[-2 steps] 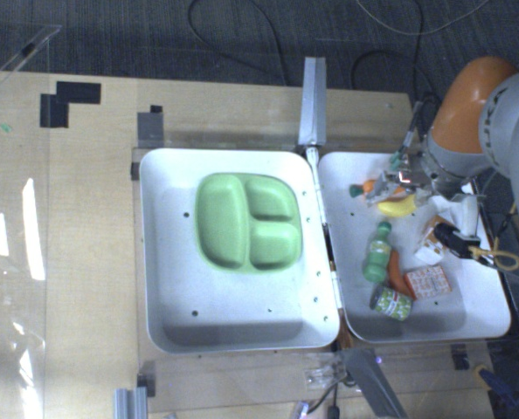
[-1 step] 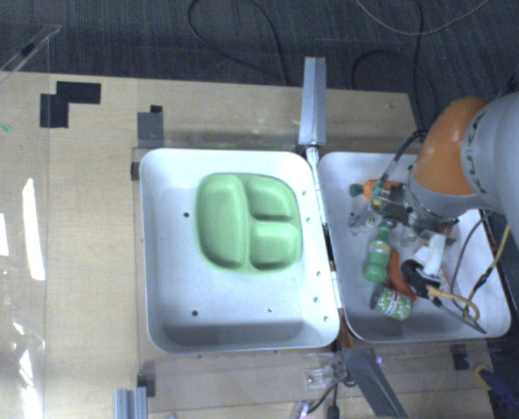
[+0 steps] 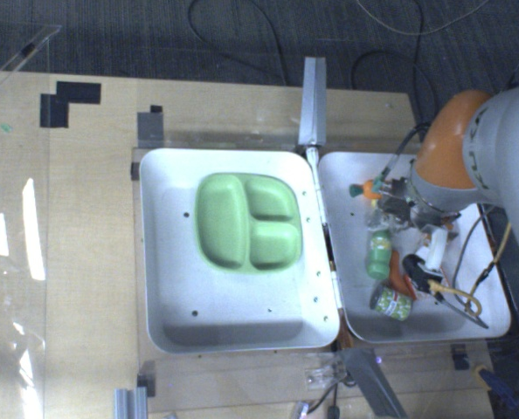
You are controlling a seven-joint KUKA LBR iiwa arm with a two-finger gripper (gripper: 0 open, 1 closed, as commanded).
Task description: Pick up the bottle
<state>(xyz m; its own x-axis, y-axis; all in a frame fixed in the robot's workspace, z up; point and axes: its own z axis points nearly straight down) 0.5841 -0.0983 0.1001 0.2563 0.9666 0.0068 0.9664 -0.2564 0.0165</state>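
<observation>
A small green bottle [image 3: 379,257] lies in the right bin [image 3: 347,234], its pale cap end pointing toward the back. My gripper [image 3: 396,211] hangs over the middle of that bin, just behind and slightly right of the bottle's cap end. The wrist's metal parts hide the tips, and no object shows between them.
A round green can [image 3: 390,303] lies near the right bin's front wall, with a thin red-orange piece [image 3: 401,280] beside it. A small orange object [image 3: 361,189] sits left of the gripper. The left bin [image 3: 163,260] holds a green divided tray [image 3: 247,221].
</observation>
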